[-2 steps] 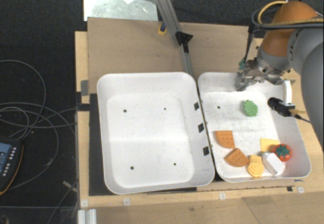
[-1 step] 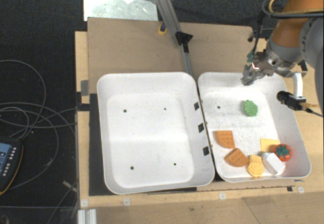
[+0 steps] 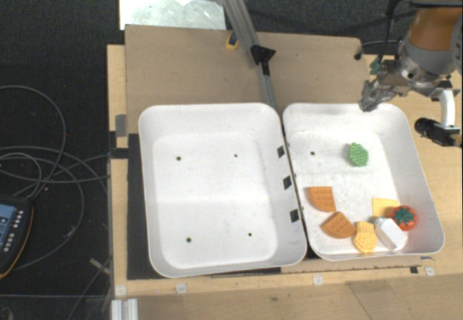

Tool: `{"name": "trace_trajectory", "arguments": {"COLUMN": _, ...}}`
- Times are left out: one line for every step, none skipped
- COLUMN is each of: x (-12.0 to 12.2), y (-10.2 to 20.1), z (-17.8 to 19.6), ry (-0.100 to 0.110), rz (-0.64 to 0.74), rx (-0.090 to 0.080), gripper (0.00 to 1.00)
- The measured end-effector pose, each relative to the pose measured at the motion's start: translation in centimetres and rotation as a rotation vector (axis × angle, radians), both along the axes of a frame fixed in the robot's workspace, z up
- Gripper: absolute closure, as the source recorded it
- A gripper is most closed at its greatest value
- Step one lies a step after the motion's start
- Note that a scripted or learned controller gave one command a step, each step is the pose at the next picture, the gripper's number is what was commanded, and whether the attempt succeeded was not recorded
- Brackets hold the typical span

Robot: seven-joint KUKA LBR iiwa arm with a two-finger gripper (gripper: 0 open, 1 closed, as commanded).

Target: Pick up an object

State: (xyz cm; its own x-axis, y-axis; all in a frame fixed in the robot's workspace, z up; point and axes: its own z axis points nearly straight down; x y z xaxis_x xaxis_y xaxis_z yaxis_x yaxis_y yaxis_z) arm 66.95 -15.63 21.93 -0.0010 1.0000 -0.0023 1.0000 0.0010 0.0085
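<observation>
Green object (image 3: 357,155) lies alone in right bin (image 3: 340,117); gripper (image 3: 370,98) hovers over far rim, approach stage, finger state can't tell. Next: descend onto it.

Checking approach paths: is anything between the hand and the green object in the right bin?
Nothing visible. The hand hangs over the right bin's far rim; bare floor separates it from the green object.

Even overhead light, soft shadows, slightly grainy.
</observation>
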Motion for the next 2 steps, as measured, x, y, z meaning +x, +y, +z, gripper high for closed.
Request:
{"name": "trace_trajectory", "arguments": {"x": 0.2, "y": 0.0, "z": 4.7, "ry": 0.001, "rz": 0.003, "rx": 0.000, "gripper": 1.00}}
{"name": "trace_trajectory", "arguments": {"x": -1.3, "y": 4.6, "z": 5.2, "ry": 0.007, "rz": 0.008, "rx": 0.003, "gripper": 1.00}}
